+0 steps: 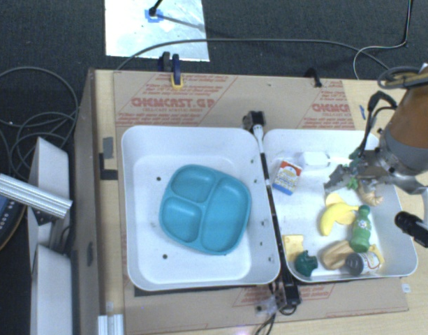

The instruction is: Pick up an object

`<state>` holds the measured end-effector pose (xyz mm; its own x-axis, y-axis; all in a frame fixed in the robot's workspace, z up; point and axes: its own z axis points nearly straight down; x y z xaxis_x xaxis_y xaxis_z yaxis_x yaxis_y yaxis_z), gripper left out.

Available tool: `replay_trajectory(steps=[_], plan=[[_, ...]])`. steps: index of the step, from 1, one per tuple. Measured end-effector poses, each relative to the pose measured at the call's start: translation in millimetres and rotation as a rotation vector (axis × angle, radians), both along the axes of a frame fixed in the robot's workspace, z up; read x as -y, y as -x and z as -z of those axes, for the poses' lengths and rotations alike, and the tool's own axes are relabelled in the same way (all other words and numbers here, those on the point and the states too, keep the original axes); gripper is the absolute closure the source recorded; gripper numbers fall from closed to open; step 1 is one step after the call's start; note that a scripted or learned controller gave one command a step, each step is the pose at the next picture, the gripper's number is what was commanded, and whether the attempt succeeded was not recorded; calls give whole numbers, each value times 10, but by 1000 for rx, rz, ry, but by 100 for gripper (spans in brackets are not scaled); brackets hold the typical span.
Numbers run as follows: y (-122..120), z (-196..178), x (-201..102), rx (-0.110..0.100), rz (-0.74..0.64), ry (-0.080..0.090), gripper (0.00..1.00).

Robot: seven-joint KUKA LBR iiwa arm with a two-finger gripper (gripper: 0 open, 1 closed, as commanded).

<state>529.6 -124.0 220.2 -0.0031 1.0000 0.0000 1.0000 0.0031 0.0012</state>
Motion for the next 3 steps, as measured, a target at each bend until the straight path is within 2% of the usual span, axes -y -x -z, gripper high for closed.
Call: replay_trajectory(steps=[1,2,3], plan=[[69,1269,305,-1,2,0,0],[58,1161,305,1,2,1,100],[-514,348,-436,3,-1,0,100]])
